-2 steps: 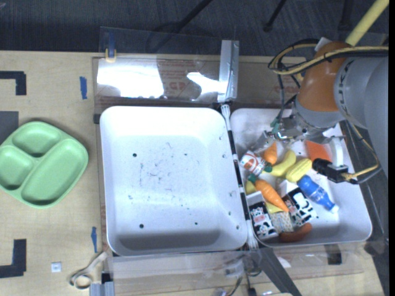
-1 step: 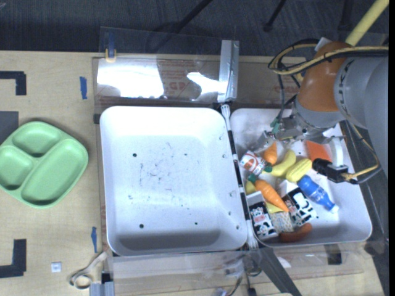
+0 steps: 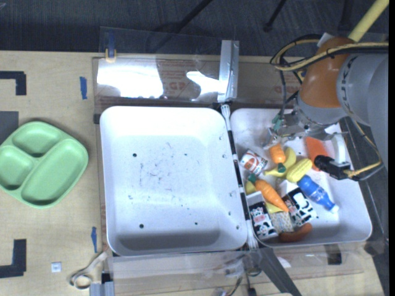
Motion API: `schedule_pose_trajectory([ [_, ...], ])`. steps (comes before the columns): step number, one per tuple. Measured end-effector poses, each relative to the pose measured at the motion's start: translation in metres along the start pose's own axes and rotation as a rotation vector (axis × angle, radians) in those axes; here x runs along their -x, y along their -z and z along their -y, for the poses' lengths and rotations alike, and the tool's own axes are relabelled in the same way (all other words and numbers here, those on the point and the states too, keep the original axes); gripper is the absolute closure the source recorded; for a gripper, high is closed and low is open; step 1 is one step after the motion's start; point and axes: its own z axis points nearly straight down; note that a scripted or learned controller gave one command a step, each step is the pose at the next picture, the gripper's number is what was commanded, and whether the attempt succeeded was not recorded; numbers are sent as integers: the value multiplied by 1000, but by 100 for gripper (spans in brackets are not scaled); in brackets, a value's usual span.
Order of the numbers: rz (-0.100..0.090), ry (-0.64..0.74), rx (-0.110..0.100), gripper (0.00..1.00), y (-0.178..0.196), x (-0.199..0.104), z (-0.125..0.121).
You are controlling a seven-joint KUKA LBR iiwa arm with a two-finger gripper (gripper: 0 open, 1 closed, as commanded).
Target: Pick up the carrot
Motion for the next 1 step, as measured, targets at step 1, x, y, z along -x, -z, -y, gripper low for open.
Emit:
schedule_pose_trajectory([
  [1,-2,90,-5,100,87,-66,-40],
])
